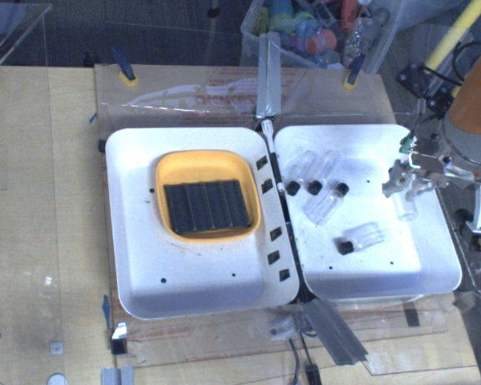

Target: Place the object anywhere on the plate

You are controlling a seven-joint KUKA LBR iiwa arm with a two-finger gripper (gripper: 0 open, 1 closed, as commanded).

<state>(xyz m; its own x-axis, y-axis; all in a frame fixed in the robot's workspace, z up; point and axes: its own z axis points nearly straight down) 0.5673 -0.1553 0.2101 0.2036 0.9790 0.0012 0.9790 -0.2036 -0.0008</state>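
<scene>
- Vials of clear plastic with black caps lie in the right bin [433, 255]: three [314, 175] side by side near its middle, caps toward the viewer, and a fourth vial [361, 237] apart from them, lying crosswise nearer the front edge with its cap to the left.
- A further clear vial [406, 205] seems to hang upright at the gripper [406, 189], near the bin's right side; it is so transparent against the white that I cannot tell whether the fingers are pinching it or merely sit above it, nor whether they are spread or pressed together.
- The plate [207, 164] is a yellow-orange dish with rounded corners, resting in the left bin [136, 271], toward its back. A dark ribbed rectangular block [208, 205] lies on it and covers most of its floor.
- Two white bins stand touching along a central seam, where a row of small black tabs [271, 209] runs front to back.
- The bins sit on a light wooden table [32, 215]; blue clamps [126, 72] hold a clear sheet at the back.
- Behind the table stands a clear tub [325, 14] full of colourful toys, against a dark floor.
- The arm [469, 107] enters from the right, with its orange band above the wrist.
</scene>
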